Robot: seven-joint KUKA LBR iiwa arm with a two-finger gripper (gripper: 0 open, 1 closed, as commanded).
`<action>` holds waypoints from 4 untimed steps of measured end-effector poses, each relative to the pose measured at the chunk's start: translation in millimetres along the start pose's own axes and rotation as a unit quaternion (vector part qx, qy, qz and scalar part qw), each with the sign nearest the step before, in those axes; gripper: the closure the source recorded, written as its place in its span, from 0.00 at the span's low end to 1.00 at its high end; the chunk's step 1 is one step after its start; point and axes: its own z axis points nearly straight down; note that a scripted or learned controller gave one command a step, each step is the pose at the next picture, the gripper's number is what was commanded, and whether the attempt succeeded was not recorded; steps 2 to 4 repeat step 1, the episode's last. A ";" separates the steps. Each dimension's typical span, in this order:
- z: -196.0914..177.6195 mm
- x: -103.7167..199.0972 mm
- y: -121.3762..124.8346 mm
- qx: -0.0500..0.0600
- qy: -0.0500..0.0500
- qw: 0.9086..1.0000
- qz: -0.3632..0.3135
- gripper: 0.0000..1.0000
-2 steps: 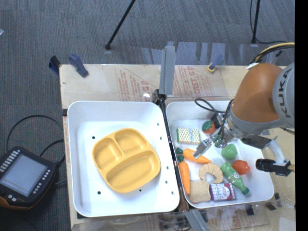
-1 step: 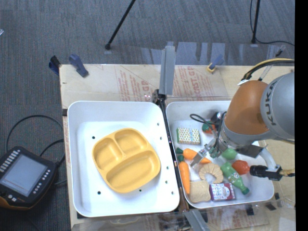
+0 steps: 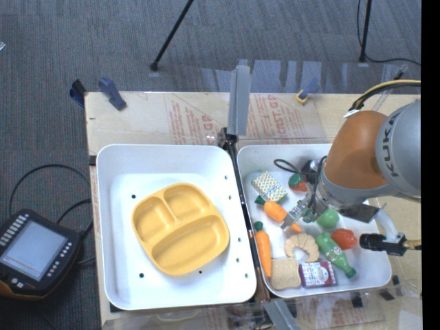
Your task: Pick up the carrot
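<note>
Where my arm (image 3: 375,160) reaches in from the right, its orange band hangs over the right bin (image 3: 382,272) and my pincer (image 3: 297,216) points down and leftward among the toy food. Its tips sit just beside the stubby carrot (image 3: 274,211), near that carrot's right end, and I cannot tell whether they touch it. I also cannot tell whether my pincer is open or closed; the tips are too small and dark against the clutter to read.

That stubby carrot lies in the upper left part of the right bin, orange with a green top pointing up-left. A second, longer carrot (image 3: 263,251) lies along the bin's left wall below it, its green top upward and its point toward the near edge. Above the stubby carrot rests a small checkered packet (image 3: 267,183). Right of my pincer sits a green round piece (image 3: 328,218), partly under my wrist, and beside it a red piece (image 3: 344,238). Lower down are a ring-shaped pastry (image 3: 302,246), a slice of bread (image 3: 284,273), a red-labelled pouch (image 3: 317,274) and a green bottle (image 3: 335,254) lying tilted.

The left bin (image 3: 117,280) holds a yellow divided plate (image 3: 180,227), well apart from my pincer. Both bins rest side by side on the desk (image 3: 151,119). Off the desk's left, a tablet controller (image 3: 33,249) lies on the floor.
</note>
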 end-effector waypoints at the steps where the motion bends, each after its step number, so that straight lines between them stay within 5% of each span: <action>1: -93.2 -2.8 17.7 -0.003 -0.004 0.997 -0.075 1.00; 4: -93.2 -2.8 17.7 -0.003 -0.004 0.997 -0.075 1.00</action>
